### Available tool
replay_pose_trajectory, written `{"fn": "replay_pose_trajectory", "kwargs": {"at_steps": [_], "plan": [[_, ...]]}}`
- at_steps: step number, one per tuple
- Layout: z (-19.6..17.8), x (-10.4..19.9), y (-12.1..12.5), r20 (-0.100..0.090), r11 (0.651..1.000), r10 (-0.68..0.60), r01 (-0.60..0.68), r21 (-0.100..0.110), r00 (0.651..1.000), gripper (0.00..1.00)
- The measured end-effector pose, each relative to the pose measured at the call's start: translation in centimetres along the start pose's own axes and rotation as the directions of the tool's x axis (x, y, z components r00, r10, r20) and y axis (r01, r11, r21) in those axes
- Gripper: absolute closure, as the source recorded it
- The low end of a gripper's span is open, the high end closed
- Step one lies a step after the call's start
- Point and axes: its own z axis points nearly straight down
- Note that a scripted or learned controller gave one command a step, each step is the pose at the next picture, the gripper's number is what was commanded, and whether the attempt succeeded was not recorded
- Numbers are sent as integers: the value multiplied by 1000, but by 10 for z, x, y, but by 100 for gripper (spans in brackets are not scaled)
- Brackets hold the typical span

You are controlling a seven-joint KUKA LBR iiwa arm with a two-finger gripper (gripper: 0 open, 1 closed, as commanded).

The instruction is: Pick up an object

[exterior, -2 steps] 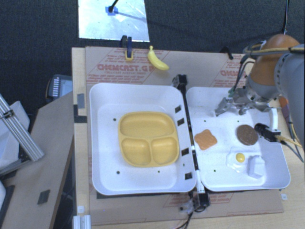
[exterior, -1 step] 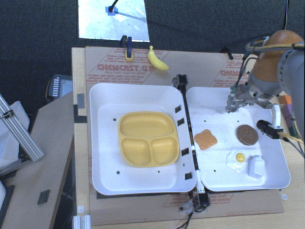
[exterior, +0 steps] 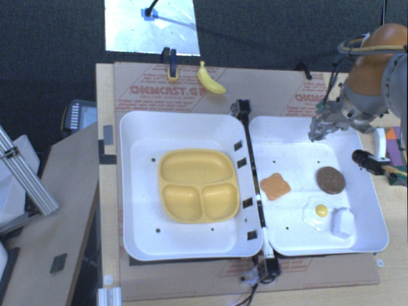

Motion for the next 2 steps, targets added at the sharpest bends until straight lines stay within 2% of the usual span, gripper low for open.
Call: {"fn": "replay_pose_trajectory", "kwargs": {"at_steps": [2], "plan": [[-95,8,7,0,1000,-2,2,-1,1000,100]]}}
